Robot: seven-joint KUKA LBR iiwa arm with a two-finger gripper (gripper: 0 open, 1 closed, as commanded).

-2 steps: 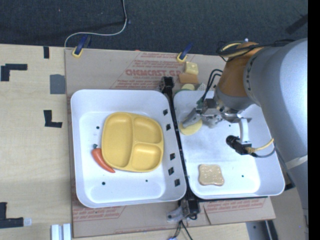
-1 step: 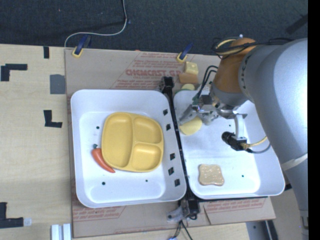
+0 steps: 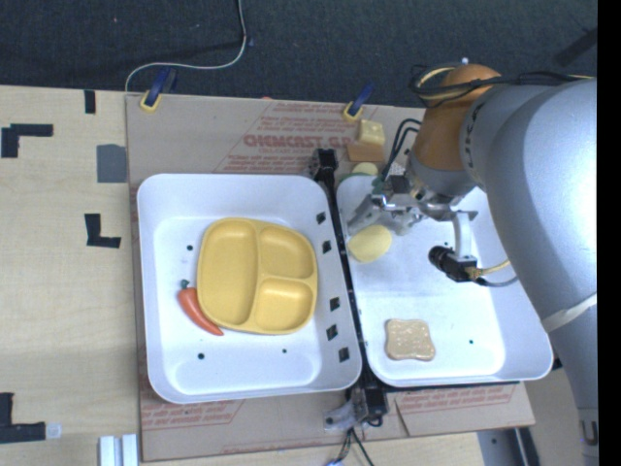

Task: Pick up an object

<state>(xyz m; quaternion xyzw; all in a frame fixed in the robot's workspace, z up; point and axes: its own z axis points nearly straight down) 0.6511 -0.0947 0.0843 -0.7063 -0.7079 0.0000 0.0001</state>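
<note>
1. Camera view, containers. Two shallow white bins sit side by side on a cardboard sheet (image 3: 291, 139) laid over the wooden bench (image 3: 58, 289). Left bin (image 3: 160, 357) holds a yellow divided tray (image 3: 257, 275) with three compartments, lying flat near the bin's centre. An orange toy carrot (image 3: 199, 312) lies at the tray's lower left edge, touching or just beside it.

2. Right bin (image 3: 514, 343) holds a pale yellow rounded object, lemon-like (image 3: 370, 244), near the bin's upper left, close to the divider between the bins. A tan toast-shaped slice (image 3: 409, 340) lies flat toward the near side of that bin, well apart from the lemon-like object.

3. Gripper (image 3: 388, 207) is low over the upper left part of the right bin, the grey arm (image 3: 543, 183) reaching in from the right with the orange band (image 3: 441, 129) above the wrist. The lemon-like object lies just below the gripper's metal parts in this view, at or very near the fingertips. Whether the gripper is open or closed I cannot tell, nor whether it has hold of anything.

4. Surroundings. A tan block (image 3: 368, 141) and a small pale round item (image 3: 364, 171) sit just beyond the right bin's far rim, beside the gripper. A black cable fitting (image 3: 454, 263) hangs from the wrist over the bin floor. Blue clamps (image 3: 155, 90) pin the cardboard's far edge. A white cable (image 3: 233, 27) runs across the dark floor beyond.
</note>
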